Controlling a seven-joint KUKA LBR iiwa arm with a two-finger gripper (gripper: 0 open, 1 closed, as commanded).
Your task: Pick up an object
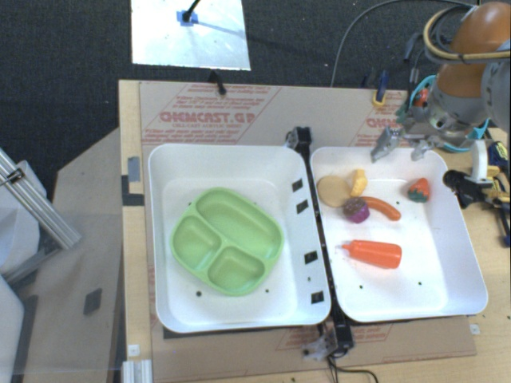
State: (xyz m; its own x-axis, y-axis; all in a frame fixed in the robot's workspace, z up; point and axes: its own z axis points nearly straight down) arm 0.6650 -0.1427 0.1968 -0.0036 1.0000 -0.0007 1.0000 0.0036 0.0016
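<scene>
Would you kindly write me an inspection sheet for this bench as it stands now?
Surface: bench bears left bin and right bin, side by side.
Job's things: in right bin, orange carrot, sausage, purple piece, tan disc, yellow piece, strawberry.
Clutter: green divided plate in left bin.
Grippers: gripper open, above right bin's far rim, holding nothing.
Cables: black cable behind bench.
Surroundings: white sheet on dark floor.

Divided plate (227, 240) in left bin (172, 190); toy foods in right bin (459, 282).
</scene>
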